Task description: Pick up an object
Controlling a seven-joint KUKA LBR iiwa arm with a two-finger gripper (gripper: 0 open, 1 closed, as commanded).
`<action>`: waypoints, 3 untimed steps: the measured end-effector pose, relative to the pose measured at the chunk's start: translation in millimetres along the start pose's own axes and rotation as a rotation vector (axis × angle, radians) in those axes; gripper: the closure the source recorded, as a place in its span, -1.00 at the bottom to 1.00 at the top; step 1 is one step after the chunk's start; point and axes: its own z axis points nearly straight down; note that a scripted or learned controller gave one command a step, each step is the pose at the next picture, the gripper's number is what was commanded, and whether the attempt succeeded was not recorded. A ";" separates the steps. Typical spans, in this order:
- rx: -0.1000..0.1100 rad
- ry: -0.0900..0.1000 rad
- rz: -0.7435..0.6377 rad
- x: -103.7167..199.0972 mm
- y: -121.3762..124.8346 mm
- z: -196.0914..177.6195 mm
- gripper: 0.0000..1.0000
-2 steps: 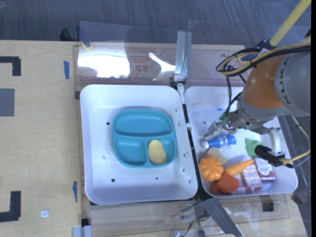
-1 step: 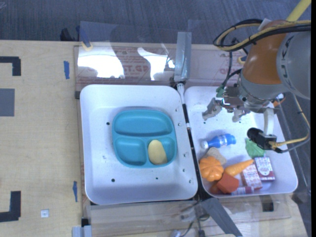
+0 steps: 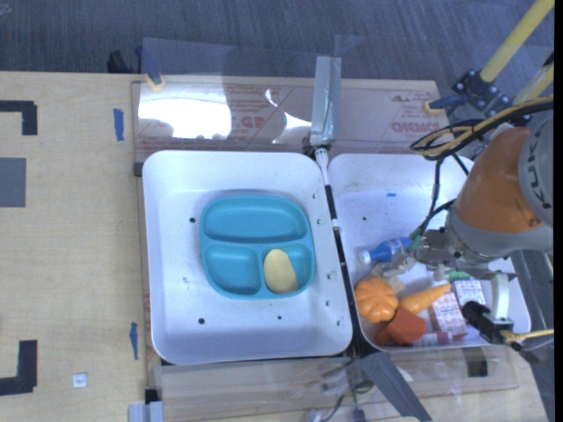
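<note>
White bins sit side by side: the left bin point(image 3: 167, 262) holds a blue tray point(image 3: 255, 220) with a yellow potato point(image 3: 280, 271). Over the right bin point(image 3: 369, 183), the gripper point(image 3: 431, 253) hangs above the pumpkin point(image 3: 376, 298), carrot point(image 3: 424, 298) and bottle point(image 3: 383, 253); its grasp can't be made out.

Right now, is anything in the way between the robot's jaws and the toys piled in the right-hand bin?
Nothing visible blocks them. The gripper is low in the right bin, right by the blue bottle, with the small orange pumpkin and carrot just below it. The toys are crowded together, so neighbours could hamper a clean grab.
</note>
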 end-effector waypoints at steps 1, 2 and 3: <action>-0.022 -0.003 -0.186 23.5 37.9 11.0 -1.00; -0.028 -0.003 -0.168 15.7 122.1 8.5 -1.00; -0.027 -0.003 -0.168 15.8 121.9 8.5 -1.00</action>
